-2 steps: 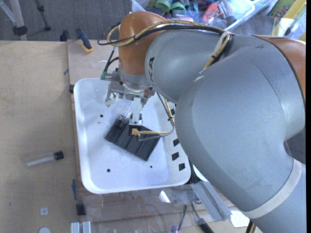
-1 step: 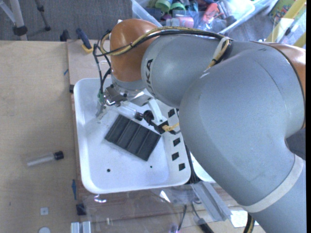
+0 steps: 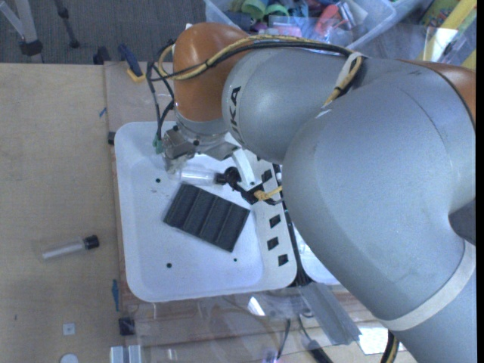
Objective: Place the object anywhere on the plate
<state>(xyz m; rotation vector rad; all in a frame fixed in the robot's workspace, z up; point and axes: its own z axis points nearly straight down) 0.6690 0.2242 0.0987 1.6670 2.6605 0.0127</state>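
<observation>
A dark ribbed rectangular plate (image 3: 206,216) lies flat and turned at an angle in the middle of the left white bin (image 3: 144,271). Just beyond the plate's far edge lies a small clear tube with a black cap (image 3: 209,177), on the bin floor and off the plate. My gripper (image 3: 175,147) hangs under the orange wrist band over the bin's far part, just left of and above the tube. The arm's grey bulk hides the gripper's tip and most of the right bin.
A second clear tube with a black cap (image 3: 69,247) lies on the wooden bench left of the bin. A clear tub of colourful toys (image 3: 302,6) stands behind the bins. Black clips (image 3: 274,221) line the bin's right wall.
</observation>
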